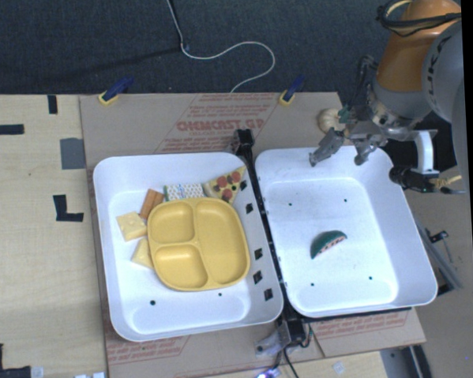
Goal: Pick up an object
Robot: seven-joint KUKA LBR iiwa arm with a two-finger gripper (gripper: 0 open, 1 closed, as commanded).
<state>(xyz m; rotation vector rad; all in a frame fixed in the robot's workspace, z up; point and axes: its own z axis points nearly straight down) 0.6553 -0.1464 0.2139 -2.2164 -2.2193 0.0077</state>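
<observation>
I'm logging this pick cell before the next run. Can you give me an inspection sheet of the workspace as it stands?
Surface: cardboard sheet on a wooden bench, two white bins side by side.
Job's things: watermelon slice toy alone in right bin.
Clutter: yellow divided plate and small food toys in left bin.
Grippers: gripper open, above the right bin's far edge, holding nothing.
Cables: white cable looped beyond the bench.
Surroundings: dark floor, black tape marks.

Below the fingers [323,154]: bare floor of the right bin [400,290], open to reach.
Lone obstacle there: a watermelon slice [328,243], well apart.
Far left: the left bin [116,309], crowded by a yellow plate [198,243].
</observation>
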